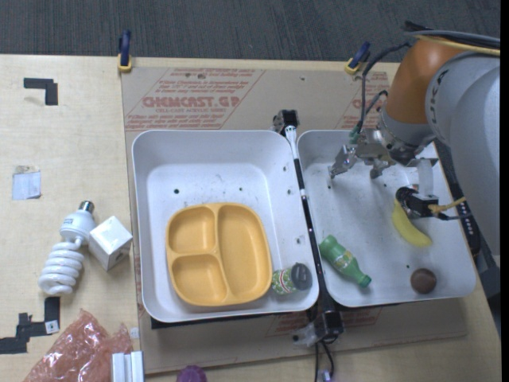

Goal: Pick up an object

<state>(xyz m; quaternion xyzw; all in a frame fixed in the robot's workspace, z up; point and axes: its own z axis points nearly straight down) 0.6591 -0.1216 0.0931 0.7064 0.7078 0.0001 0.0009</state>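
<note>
Overhead, we see our gripper (359,164) hanging over the far part of the right bin (453,289), its two fingers spread apart with nothing between them. Nearer in that bin lie a banana (409,226), a green bottle (343,260) and a brown ball (423,280). Beside it, the left bin (151,213) holds a yellow divided plate (218,253).

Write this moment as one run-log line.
gripper: over right bin, open, holding nothing | banana, green bottle, brown ball: untouched
</note>
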